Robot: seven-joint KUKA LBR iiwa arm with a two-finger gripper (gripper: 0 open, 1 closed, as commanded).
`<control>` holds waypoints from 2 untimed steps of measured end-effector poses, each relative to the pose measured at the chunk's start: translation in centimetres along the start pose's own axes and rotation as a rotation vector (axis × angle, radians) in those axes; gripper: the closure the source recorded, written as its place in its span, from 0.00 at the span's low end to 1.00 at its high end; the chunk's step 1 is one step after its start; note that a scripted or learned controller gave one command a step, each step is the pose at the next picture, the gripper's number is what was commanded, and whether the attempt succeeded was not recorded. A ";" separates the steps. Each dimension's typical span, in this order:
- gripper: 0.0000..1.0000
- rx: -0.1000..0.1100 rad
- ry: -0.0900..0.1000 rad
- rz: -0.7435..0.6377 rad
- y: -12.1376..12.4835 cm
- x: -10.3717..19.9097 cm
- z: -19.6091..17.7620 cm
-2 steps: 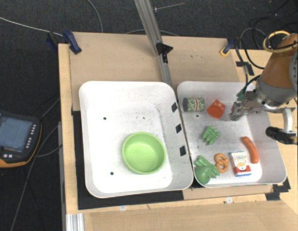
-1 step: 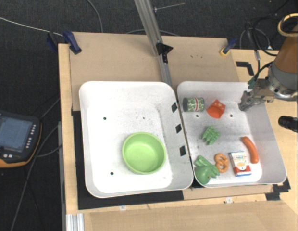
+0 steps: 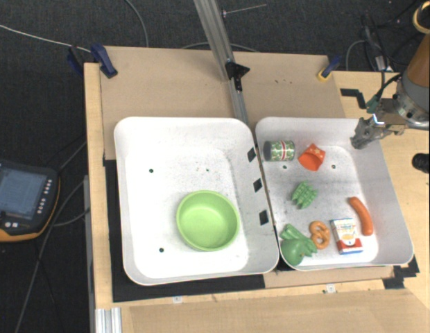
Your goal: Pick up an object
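Camera view: the gripper (image 3: pixel 363 134) hovers at the right bin's (image 3: pixel 395 207) far right corner, its opening impossible to judge, carrying nothing visible. Nearby, left, the orange cup (image 3: pixel 311 157) looks light, rigid, best pinched across its rim.

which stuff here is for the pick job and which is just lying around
For the job: gripper, can, orange cup, sausage, pretzel, small carton, green bowl.
Lying about: blue clamp, handheld pendant, cables.
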State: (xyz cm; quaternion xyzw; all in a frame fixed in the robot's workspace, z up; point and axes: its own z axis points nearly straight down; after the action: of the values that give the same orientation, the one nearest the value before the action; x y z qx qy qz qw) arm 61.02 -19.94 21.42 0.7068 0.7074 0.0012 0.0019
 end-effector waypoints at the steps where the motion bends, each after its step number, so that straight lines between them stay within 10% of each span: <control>1: 1.00 0.000 0.000 0.000 0.1 0.0 -4.5; 2: 1.00 0.004 0.002 -0.004 1.6 5.7 -4.1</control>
State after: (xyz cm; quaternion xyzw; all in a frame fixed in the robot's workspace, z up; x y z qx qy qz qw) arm 62.64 -14.26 25.54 0.7055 0.7088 0.0007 -0.0001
